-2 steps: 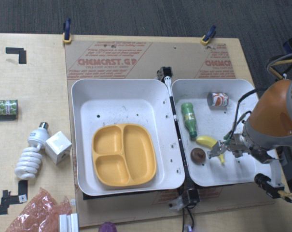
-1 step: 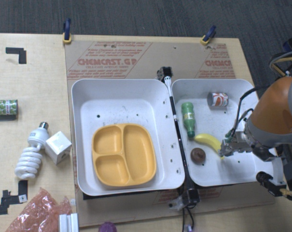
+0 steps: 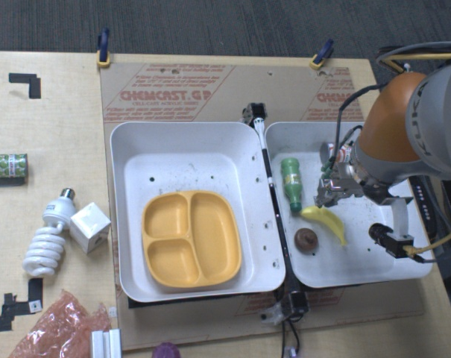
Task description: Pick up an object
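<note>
we see the arm (image 3: 415,121) reaching in from the right over the right bin (image 3: 359,274), its orange band above the wrist. the gripper (image 3: 331,192) hangs low in that bin, just above the upper end of the banana (image 3: 326,221) and just right of the green bottle (image 3: 291,185). we cannot tell how the gripper is set from this angle, and nothing is plainly seen in its grasp.

the bottle lies along the bin's left side, cap toward the far wall. the banana lies slantwise on the floor, just below the bottle's near end. a small brown thing (image 3: 306,239) sits just below the banana's left end, near the bin's left wall.

the left bin (image 3: 128,170) holds a yellow plate (image 3: 191,239) with three compartments, lying flat toward the near side.

on the bench (image 3: 54,125) to the left of the bins we see a small green can (image 3: 10,167), a white spiral bulb (image 3: 48,236), and a white cube (image 3: 90,227) touching or just beside the bulb. a pink mesh bag (image 3: 65,327) lies at the near left corner. two blue clamps (image 3: 103,47) hold the far edge of the brown board (image 3: 173,88) under the bins.
</note>
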Robot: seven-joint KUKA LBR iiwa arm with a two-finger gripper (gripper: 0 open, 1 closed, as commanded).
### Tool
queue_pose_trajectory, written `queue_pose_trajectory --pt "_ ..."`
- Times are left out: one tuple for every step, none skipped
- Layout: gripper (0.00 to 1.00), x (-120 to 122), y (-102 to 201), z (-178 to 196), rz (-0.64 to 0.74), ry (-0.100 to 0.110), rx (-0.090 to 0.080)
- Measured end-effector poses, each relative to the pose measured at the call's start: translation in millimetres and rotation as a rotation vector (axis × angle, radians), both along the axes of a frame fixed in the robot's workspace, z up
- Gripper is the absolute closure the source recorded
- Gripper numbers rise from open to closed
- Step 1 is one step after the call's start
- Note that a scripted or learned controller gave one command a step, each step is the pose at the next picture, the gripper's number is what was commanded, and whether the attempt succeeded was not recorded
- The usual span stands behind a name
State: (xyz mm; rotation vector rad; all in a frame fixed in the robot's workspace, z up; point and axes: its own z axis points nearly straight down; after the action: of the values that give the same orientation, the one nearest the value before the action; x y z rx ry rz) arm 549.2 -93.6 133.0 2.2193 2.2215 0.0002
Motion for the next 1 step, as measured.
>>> queue_pose_trajectory --pt "0.0 0.0 0.0 0.0 0.0 0.0 0.0"
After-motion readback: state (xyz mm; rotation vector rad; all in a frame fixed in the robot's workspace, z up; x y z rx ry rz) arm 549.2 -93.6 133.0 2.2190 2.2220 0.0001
